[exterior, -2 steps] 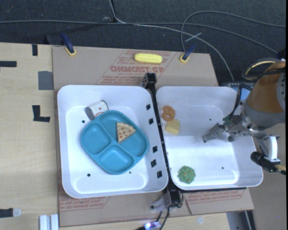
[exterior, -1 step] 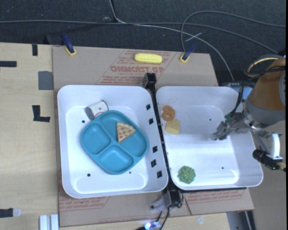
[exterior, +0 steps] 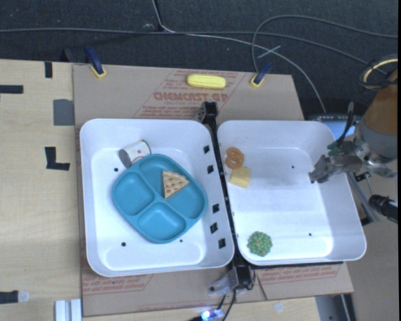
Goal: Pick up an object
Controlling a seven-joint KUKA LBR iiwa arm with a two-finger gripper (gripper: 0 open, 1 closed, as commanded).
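The right bin [exterior: 301,202] holds an orange pretzel-like ring [exterior: 234,157], a yellow block [exterior: 240,177] just below it, and a green bumpy ball [exterior: 259,243] near the front wall. My gripper [exterior: 323,170] hangs over the right bin's right edge, well to the right of these three and apart from them. In the left bin [exterior: 97,199] a blue divided plate [exterior: 154,209] carries a pizza slice [exterior: 174,182]. A small white cup [exterior: 135,152] lies on its side behind the plate.
A yellow oblong object [exterior: 206,81] lies on the cardboard behind the bins, between two clamps. Black clips run along the seam between the bins. Cables cross the dark floor at the back.
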